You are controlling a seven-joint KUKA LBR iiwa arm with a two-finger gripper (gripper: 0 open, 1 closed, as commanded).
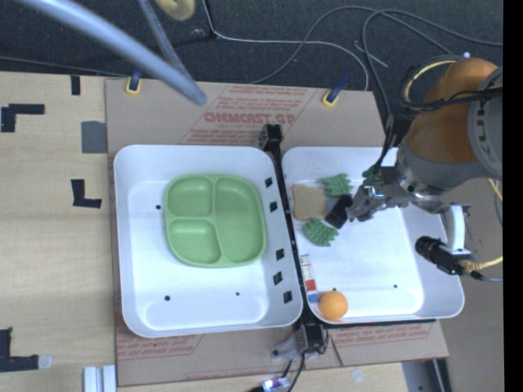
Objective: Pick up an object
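Note:
My gripper hangs low over the left part of the right bin. Around it lie a tan block, a green leafy piece just behind it and another green leafy piece in front of it. The dark fingertips sit between the tan block and the two green pieces, close to all three. An orange ball rests at the right bin's front left corner, well away from the gripper.
The left bin holds a green divided plate. A black clip divider runs between the bins. The grey arm with its orange band comes in from the right. Cables trail across the dark floor behind.

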